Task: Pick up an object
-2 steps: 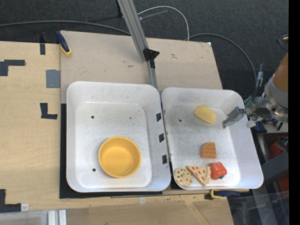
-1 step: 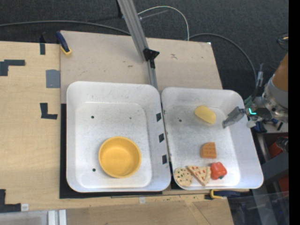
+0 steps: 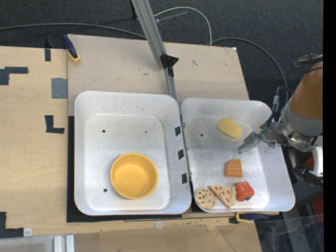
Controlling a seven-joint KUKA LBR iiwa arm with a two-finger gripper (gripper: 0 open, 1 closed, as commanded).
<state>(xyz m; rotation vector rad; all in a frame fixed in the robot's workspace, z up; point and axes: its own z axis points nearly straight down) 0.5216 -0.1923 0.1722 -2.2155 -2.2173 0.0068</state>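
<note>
The right bin (image 3: 273, 167) holds several small objects. A pale yellow rounded piece (image 3: 230, 128) lies near its back. An orange block (image 3: 233, 168) sits in the middle. A red fruit-shaped toy (image 3: 244, 191), a triangular waffle-like piece (image 3: 224, 195) and a round cookie (image 3: 205, 197) lie along the front wall. My gripper (image 3: 248, 144) hovers over the right bin, just right of the yellow piece and above the orange block, slanting down to the left. I see nothing held in it.
A yellow bowl (image 3: 134, 175) stands in the left bin (image 3: 89, 114). A grey pole (image 3: 152, 28) slants in from the top and ends at the divide between the bins. Cables cross the dark floor behind the bench.
</note>
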